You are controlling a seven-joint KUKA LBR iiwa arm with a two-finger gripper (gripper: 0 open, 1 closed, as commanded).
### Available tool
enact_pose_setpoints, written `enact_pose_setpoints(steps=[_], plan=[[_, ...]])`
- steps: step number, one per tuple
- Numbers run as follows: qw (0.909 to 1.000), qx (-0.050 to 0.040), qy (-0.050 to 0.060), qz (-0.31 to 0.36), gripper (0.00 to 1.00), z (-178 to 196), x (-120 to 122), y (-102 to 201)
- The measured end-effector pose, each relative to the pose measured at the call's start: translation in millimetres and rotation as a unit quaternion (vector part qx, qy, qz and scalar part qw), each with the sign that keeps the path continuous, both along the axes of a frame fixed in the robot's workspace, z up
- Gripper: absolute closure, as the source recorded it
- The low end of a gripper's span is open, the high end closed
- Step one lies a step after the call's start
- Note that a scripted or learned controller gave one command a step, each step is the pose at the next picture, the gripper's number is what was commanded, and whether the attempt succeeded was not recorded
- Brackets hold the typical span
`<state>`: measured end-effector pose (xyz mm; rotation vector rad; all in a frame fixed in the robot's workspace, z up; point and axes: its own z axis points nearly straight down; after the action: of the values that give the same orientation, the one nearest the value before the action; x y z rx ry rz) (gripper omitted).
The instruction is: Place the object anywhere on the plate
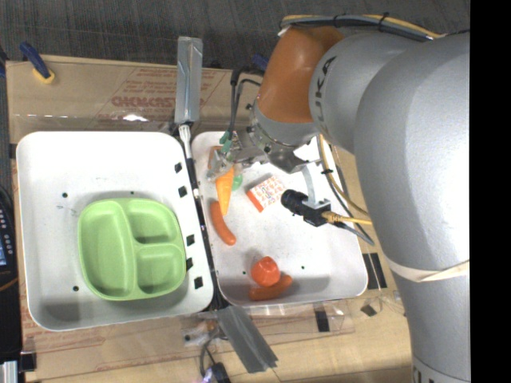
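Carrot (pixel 226 187) lies in the right bin (pixel 335 250), near that bin's far left corner, its green top pointing toward the far rim and its orange tip toward the near side. The gripper (pixel 227 152) hangs right over the carrot's leafy end, close to the far left corner of the same bin. From where I stand the wrist and the big grey arm (pixel 399 134) with its orange band (pixel 291 74) cover most of it, so I cannot tell whether the jaws are wide or closed, or whether they touch the carrot at all.

Just beside the carrot, along the left wall of the right bin, lies an orange sausage-shaped piece (pixel 223 223). A small white and red packet (pixel 265 191) sits toward the bin's middle, right of the carrot. Near the front edge rests a round orange toy (pixel 267 271) atop a longer orange piece.

The green plate (pixel 132 248), split into compartments, sits in the left bin (pixel 48 174), toward its near side, well apart from the carrot.
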<state>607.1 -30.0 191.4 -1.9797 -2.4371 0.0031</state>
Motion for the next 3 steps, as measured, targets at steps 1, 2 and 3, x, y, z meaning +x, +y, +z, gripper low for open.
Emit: enact_pose_setpoints(steps=[1, 2, 3], plan=[[0.9964, 0.0002, 0.002, 0.084, 1.00, -1, -18, 70], [0.9998, -0.0003, -0.001, 0.022, 1.00, 14, 5, 64], [0.9944, -0.0002, 0.001, 0.105, 1.00, -41, -84, 157]])
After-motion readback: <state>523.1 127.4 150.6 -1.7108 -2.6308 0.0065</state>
